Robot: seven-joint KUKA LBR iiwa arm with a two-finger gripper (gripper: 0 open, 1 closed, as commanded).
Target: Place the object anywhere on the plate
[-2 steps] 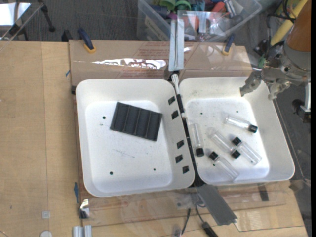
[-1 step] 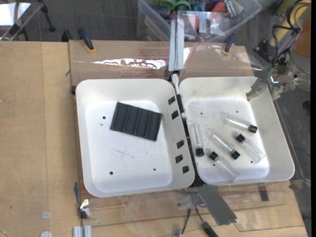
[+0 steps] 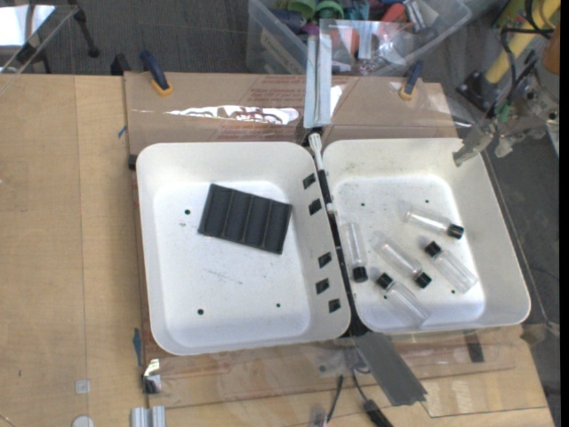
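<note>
The plate (image 3: pixel 245 218) is a black ridged rectangle lying flat in the left bin (image 3: pixel 169 327), slightly turned, toward the bin's far side. Several clear vials with black caps lie loose in the right bin (image 3: pixel 507 305); one vial (image 3: pixel 353 249) rests close to the divider, another vial (image 3: pixel 433 223) lies farther right. My gripper (image 3: pixel 469 148) hangs over the far right corner of the right bin, above the rim and well apart from the vials. Nothing is visibly held in it.
A row of small black clips (image 3: pixel 322 238) runs along the ridge where the two bins meet. Behind the bins stands a clear tub (image 3: pixel 356 12) of coloured items. Yellow cables (image 3: pixel 516 34) hang at the upper right. Bare wooden bench lies to the left.
</note>
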